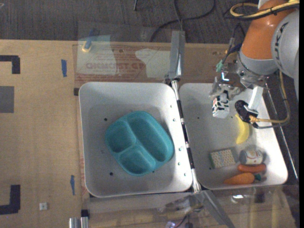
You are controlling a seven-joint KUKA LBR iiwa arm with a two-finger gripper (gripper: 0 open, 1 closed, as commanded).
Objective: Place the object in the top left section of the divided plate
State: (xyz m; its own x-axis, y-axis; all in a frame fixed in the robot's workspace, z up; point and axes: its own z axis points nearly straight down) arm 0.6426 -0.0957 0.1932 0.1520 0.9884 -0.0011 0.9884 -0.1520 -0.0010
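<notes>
A teal divided plate lies in the left bin, with three sections and nothing in them. My gripper hangs over the upper part of the right bin, well to the right of the plate. A small black-and-white patch shows at its tip; I cannot tell whether that is a held thing or part of the gripper. A yellow banana lies just below and to the right of the gripper.
Along the right bin's front edge lie a speckled sponge, a grey round object, a red piece and an orange carrot. A metal divider separates the bins. Cables hang by the wrist.
</notes>
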